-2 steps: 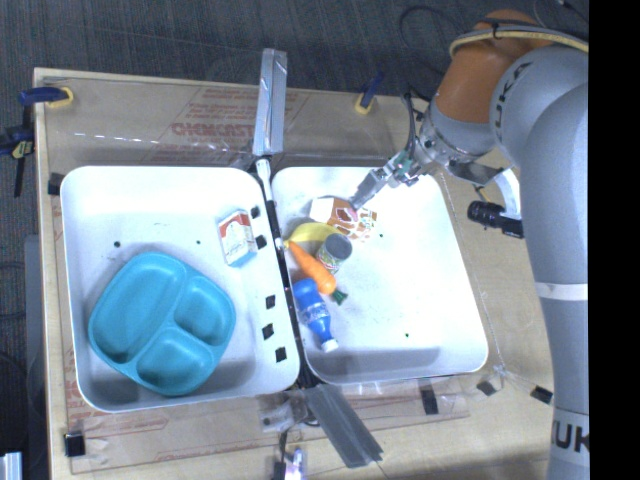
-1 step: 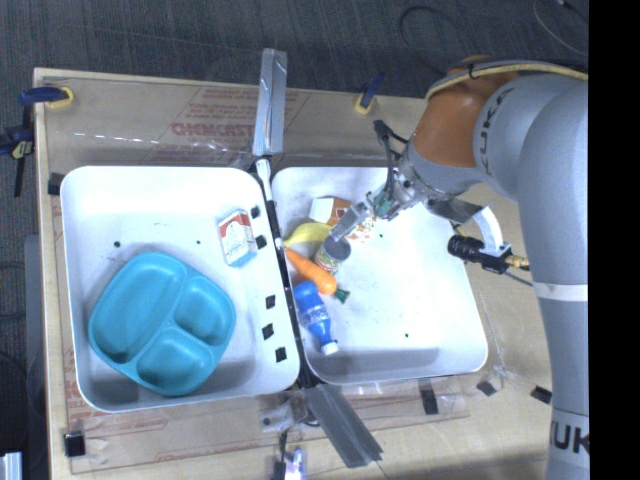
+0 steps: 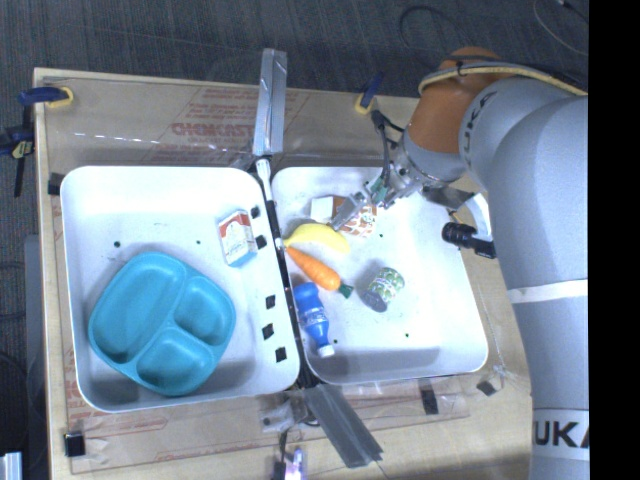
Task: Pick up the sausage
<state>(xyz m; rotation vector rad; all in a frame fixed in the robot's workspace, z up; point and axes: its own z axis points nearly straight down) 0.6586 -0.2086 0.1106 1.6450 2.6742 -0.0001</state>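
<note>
From my feed the arm (image 3: pixel 520 168) reaches in from the right, its orange band (image 3: pixel 440 118) above the far part of the right bin (image 3: pixel 455 338). The gripper (image 3: pixel 352 208) is low over the back of that bin, slanting down toward the divider between the two bins. I cannot tell whether it is apart or together: its tip blurs into the things below it.

The sausage (image 3: pixel 363 224), as far as I can make it out, is the reddish speckled piece right under the gripper's tip, in the back half of the right bin. It looks to be touching the gripper or just beside it, but I cannot see it clamped. A small pale box (image 3: pixel 321 208) is just to its left, and the banana (image 3: pixel 317 237) lies against its near-left side.

In front of the banana a carrot (image 3: pixel 315 268) lies at a slant, with a blue bottle (image 3: pixel 313 318) nearer the front along the divider. A green and grey can (image 3: pixel 383 287) lies on its side near the bin's middle.

The left bin (image 3: pixel 80 198) holds a blue divided plate (image 3: pixel 160 320) at the front and a small red and white carton (image 3: pixel 235 238) beside the divider
</note>
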